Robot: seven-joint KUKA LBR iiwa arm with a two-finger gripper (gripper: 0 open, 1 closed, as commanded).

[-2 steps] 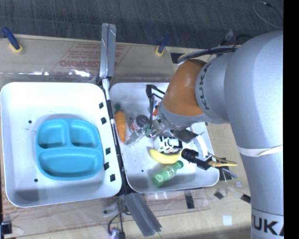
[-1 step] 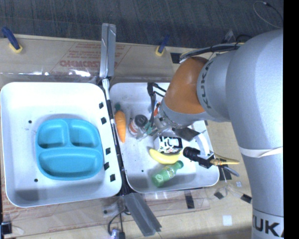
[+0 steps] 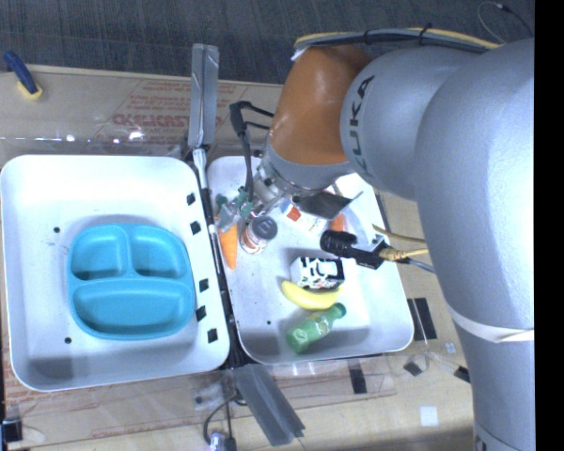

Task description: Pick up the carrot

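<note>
We see the carrot (image 3: 227,246) lying against the right bin's (image 3: 385,332) left wall, with our end effector (image 3: 247,216) low just beside it; whether it is open or closed we cannot tell. We judge the carrot light, stiff and smooth, best gripped across its thicker middle, though the wall crowds one side.

The big grey arm (image 3: 451,158) reached in from the right, its orange band (image 3: 315,106) bent down over the right bin's (image 3: 395,332) top left corner. The gripper (image 3: 244,216) hung low near that bin's left wall.
</note>
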